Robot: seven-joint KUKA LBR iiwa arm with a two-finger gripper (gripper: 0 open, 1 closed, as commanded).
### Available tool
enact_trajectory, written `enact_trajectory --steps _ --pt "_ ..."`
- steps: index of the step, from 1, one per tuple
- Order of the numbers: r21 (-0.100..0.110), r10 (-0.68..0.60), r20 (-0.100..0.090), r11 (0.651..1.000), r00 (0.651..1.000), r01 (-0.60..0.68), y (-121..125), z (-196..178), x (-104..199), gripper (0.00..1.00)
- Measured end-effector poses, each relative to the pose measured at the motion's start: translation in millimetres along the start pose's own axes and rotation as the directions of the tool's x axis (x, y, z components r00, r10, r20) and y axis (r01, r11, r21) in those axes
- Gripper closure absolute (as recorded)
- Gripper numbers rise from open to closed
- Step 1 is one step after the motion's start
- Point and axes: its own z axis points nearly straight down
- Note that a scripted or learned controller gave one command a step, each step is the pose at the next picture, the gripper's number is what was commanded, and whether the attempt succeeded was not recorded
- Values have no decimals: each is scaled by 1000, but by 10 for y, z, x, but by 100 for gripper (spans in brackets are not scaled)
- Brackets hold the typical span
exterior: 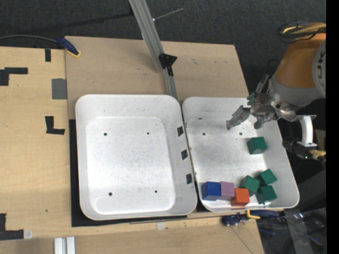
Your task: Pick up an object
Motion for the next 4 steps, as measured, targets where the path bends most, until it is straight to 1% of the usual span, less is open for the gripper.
enact_trajectory --steps 1,2,3,4 --pt "1 1 0 1000 1000 -1 -41 528 -94 0" --pt "1 -1 0 1000 1000 1 31 1073 -26 0" --pt "-3 -1 -1 1000 1000 1 42 940 -25 100" --pt "-8 0 1 1000 1000 0 72 517 -22 100"
